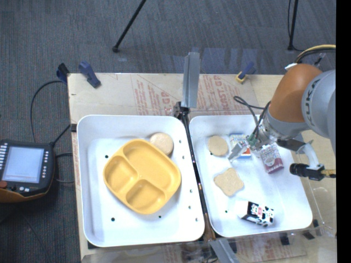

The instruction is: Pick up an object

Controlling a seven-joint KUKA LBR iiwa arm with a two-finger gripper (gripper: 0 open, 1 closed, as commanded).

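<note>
Grey carpet behind, tripod legs standing on it, and in front a cardboard-topped surface [137, 92] bearing two white bins, as seen from the fixed camera view. Taking the toast slice [228, 181] in the middle of the right bin [288, 196] as the mark: round biscuit [218, 145] just beyond it and a little left; small blue-and-white carton [244, 151] beyond it and a little right; reddish packet [271, 158] further right of that, near but apart; cow-patterned carton [258, 212] on the near side and right. Far left of the toast slice, across the divider, left bin [93, 201] with a yellow divided tray [142, 175] and a second round biscuit [162, 142] touching the tray's far rim. Tool [241, 148] low over the blue-and-white carton, arm [296, 100] slanting in from beyond and right of the toast slice. Cannot tell how far open the tool is, nor whether anything is gripped; blurred and partly masked by the wrist. Probably the descent-and-grasp step, with the carton as the likely target. Next move calls for closing squarely on the carton, then a straight lift clear of the reddish packet; a graze or a slip looks possible.
</note>
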